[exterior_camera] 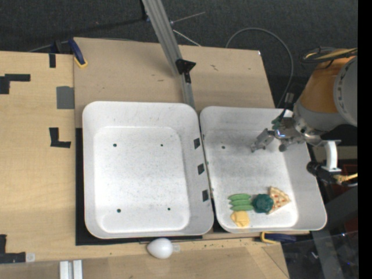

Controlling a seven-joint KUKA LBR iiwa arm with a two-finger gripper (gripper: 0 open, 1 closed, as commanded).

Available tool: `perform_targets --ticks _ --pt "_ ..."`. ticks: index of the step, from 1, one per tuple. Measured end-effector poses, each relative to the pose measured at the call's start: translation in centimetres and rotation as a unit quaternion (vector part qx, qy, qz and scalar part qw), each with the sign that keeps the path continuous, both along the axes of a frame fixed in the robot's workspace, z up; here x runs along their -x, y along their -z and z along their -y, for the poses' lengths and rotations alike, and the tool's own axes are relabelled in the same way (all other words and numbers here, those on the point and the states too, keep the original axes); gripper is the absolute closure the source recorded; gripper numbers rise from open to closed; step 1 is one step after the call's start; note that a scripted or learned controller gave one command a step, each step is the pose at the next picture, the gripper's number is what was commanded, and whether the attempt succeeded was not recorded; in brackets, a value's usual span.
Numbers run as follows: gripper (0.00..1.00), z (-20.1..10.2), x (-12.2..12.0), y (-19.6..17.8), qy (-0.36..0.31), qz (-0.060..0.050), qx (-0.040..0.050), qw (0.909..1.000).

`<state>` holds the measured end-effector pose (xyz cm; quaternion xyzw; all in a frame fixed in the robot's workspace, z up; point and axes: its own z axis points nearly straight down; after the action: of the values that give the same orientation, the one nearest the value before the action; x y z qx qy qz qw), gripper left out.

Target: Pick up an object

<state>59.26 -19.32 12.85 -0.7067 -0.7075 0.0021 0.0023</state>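
Overhead, end effector (269, 142): fingers spread open, nothing between them, above the right bin (244, 167).
Toys (258, 203): clustered at that bin's near edge.

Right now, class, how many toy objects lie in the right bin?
4, clustered at its near edge: green pod, yellow piece, dark green lump, pizza slice. More may hide beneath.

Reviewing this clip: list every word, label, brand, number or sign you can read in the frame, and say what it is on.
None: no readable text.
The black tape marks on the bench are plain shapes, not letters.
The right bin, the toys in it and the gripper bear no legible marking.
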Motion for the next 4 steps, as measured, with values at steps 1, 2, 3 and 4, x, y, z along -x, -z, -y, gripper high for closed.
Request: perform_targets --ticks 1,2,3,4 --pt "0.0 -0.1 0.1 4.2 0.0 0.002 0.0007 1.0" --pt "1.0 -0.1 0.0 3.0 -0.001 0.002 0.0003 1.0" --pt "1.0 0.5 0.3 -3.0 0.001 0.005 0.0009 1.0" --pt "1.0 -0.6 0.5 -8.4 -0.001 0.005 0.0005 1.0"
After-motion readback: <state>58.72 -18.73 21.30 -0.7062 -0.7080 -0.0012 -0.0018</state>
